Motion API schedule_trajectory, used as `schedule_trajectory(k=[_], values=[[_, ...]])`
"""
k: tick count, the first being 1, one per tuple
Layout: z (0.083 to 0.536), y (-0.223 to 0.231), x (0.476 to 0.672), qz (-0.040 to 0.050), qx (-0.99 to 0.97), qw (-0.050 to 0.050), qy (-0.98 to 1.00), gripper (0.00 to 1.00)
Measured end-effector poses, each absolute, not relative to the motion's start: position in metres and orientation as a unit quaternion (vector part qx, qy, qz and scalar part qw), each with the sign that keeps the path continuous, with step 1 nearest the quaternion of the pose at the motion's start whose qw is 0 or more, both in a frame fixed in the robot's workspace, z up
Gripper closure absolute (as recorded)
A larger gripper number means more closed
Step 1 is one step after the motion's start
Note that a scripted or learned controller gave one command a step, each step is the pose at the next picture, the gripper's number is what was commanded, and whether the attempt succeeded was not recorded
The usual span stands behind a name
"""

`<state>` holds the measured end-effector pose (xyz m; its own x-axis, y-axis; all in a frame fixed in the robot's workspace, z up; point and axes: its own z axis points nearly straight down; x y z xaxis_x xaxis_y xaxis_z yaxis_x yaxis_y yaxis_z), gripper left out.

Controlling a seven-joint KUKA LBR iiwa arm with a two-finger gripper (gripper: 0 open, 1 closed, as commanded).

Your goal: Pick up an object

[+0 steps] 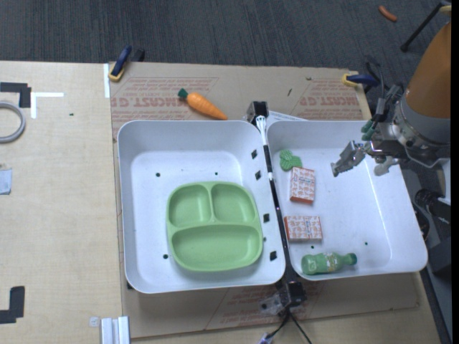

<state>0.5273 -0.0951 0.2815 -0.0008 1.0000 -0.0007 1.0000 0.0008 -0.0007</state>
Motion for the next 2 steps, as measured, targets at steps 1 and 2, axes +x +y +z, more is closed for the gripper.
schedule_trajectory(k=[1, 2], values=[[0.1932, -0.0405, 0.5631, 0.0004, -0.611, 0.000, -0.792, 0.00], [0.1932, -0.0404, 0.5631, 0.0003, -0.611, 0.000, -0.792, 0.00]])
